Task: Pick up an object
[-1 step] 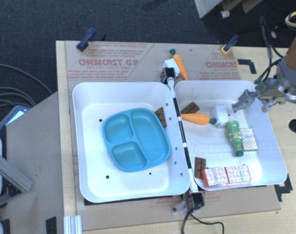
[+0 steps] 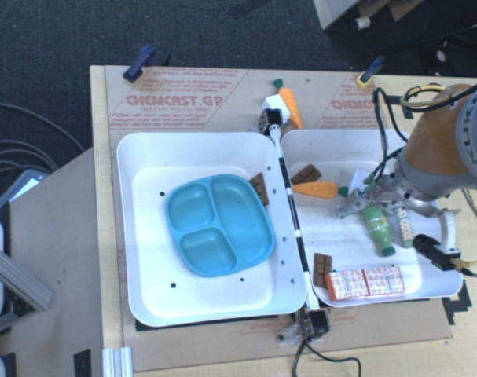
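Note:
My gripper [image 2: 354, 204] is low in the right bin [image 2: 332, 144], near its middle. A green bottle [image 2: 377, 227] lies just right of and below it, close against the wrist. An orange carrot [image 2: 315, 188] lies to the gripper's left, near the divider. A red and white box [image 2: 368, 283] rests along the bin's front edge, with a brown chocolate bar [image 2: 322, 267] at its left end. Another brown bar [image 2: 305, 174] sits above the carrot. Nothing is visibly lifted.
The left bin [image 2: 136, 210] holds a blue divided plate [image 2: 219, 224] and a brown bar [image 2: 259, 188] at its right side. A second carrot [image 2: 289, 107] lies on the board behind the bins. The grey arm [image 2: 438, 144] covers the right bin's far right side.

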Motion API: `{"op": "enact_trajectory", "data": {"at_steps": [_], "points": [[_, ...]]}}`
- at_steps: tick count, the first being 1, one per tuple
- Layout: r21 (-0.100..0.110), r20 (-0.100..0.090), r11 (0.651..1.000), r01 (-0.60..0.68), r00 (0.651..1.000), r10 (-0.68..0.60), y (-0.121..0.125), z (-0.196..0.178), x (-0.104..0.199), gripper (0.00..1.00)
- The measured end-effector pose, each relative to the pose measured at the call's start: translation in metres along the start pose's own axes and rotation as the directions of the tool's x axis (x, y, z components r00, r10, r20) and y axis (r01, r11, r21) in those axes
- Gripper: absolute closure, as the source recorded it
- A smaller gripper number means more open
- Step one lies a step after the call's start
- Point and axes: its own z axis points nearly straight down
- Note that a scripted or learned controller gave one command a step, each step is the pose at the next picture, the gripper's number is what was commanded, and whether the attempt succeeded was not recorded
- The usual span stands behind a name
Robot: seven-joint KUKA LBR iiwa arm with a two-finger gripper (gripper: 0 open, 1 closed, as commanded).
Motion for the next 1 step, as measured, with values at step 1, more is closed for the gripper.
{"op": "enact_trajectory", "data": {"at_steps": [1], "points": [[-0.001,0.001,1.0,-0.001,1.0,0.001,0.0002,-0.01,-0.0005,1.0]]}}
